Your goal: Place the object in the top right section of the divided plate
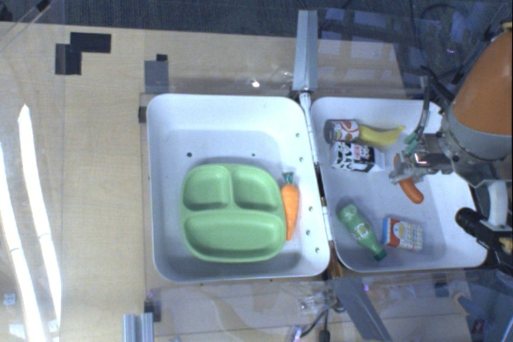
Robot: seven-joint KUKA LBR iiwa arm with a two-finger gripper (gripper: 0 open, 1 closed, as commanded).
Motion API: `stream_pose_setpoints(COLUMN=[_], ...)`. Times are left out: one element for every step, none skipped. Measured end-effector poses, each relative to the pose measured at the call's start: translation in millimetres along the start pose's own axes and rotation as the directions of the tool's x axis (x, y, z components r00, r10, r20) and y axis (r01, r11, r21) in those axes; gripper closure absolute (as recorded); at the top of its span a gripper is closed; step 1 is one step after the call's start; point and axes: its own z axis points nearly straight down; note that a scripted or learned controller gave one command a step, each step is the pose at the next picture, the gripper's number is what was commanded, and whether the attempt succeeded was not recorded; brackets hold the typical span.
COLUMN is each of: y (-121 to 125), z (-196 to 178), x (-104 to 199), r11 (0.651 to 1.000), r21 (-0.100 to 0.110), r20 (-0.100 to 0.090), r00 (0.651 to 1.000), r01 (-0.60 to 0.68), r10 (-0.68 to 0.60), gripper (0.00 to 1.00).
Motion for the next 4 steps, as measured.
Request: stream_pose_setpoints(y=[23.4, 44.4, 23.1, 56.7], z=[-0.9, 13.5, 22.4, 45.8], x=[81.4, 133.8, 192.9, 188.7], r11=[0.986, 0.996, 0.983, 0.978], r21=[0.001, 0.004, 0.004, 0.004], r20=[-0.001, -0.001, -0.003, -0.002], r00=[0.986, 0.996, 0.983, 0.978], r01=[0.169, 0.087, 0.186, 0.211], r10=[-0.169, -0.087, -0.186, -0.211], gripper=[1.0, 1.0, 1.0, 1.0])
